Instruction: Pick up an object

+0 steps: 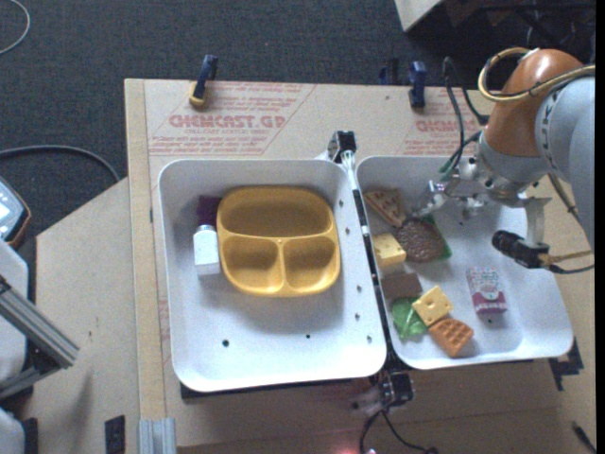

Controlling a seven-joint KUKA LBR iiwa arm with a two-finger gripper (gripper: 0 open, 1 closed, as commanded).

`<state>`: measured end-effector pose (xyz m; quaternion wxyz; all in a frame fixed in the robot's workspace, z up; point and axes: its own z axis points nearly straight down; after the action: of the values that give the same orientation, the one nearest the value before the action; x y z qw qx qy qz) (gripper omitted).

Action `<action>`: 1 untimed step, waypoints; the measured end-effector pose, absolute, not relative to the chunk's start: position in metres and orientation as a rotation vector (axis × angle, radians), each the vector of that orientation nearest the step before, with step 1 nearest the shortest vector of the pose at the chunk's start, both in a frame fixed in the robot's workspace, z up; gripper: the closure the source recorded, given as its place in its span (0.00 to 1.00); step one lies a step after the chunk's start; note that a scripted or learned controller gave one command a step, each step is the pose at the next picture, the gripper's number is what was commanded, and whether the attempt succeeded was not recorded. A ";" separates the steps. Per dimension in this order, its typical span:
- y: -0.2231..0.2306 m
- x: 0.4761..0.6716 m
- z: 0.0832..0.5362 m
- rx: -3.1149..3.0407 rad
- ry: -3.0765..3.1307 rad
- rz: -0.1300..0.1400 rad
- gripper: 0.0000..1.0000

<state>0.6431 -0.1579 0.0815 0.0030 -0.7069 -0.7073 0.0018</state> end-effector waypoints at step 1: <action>-0.158 0.645 0.096 -2.222 -2.222 0.000 1.00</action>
<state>0.6451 -0.1584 0.0961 -0.0004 -0.7070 -0.7072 -0.0001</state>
